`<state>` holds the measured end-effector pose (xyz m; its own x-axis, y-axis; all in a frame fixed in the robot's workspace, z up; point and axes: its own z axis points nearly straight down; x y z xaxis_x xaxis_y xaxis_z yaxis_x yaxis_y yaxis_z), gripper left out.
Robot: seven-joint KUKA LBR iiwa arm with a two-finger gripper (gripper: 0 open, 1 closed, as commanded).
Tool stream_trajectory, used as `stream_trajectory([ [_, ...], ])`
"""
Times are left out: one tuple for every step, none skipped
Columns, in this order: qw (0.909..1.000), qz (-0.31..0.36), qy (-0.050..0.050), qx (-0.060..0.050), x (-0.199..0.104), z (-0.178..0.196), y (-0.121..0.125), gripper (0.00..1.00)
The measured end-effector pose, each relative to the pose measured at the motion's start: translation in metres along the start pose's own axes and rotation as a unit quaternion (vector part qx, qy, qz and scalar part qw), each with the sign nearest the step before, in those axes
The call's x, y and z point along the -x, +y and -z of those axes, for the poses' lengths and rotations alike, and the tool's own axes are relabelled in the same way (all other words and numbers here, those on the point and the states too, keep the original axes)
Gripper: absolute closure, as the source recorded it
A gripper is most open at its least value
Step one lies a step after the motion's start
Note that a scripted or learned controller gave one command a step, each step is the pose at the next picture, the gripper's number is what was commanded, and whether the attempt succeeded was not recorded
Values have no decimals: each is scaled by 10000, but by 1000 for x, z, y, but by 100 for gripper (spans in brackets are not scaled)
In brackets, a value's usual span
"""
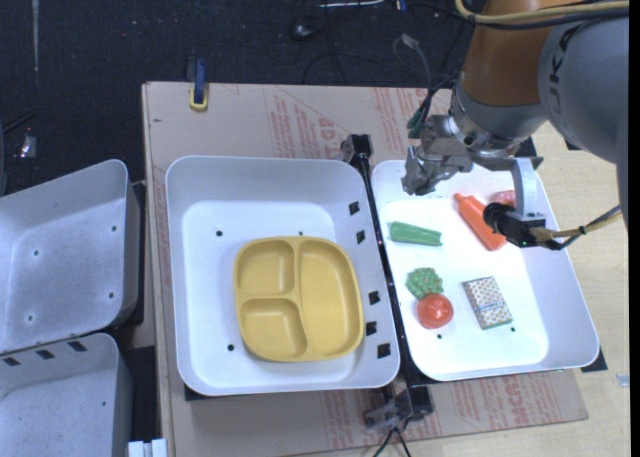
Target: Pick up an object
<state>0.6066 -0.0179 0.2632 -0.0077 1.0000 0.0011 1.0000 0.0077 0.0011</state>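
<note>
Left bin (190,275): shallow white plastic, rounded corners, sits on the brown board counter (260,120). Yellow plate (298,297) lies flat mid-bin, three compartments, smooth, rounded-square shape.

All places below are given relative to the right bin (570,345), same white plastic, touching the left bin along a black divider strip.

- Green pod (415,235): long, flat, matte green, left part of the bin, upper half.
- Green bumpy piece (424,280): broccoli-like, knobbly, left part, just below the pod.
- Red tomato (434,311): round, glossy, touching the bumpy piece from below.
- Patterned box (487,302): small block, chequered print, centre-lower area, just beside the tomato.
- Orange carrot (475,217): tapered, smooth plastic, upper centre, lying tilted; lower end partly behind a black part of the arm.

Gripper (420,177) hangs over the bin's upper left corner, above the pod, apart from it. Jaws: dark metal, seen from above at a slant; can't tell how far they're open. Nothing visible between them. Grey arm with orange dome covers the bin's upper right.
</note>
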Motion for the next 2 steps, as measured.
stream_trajectory([
  [10000, -4, 1, -17, -43, -13, -6, 100],
  [10000, 6, 4, -17, -107, -23, -15, 100],
])
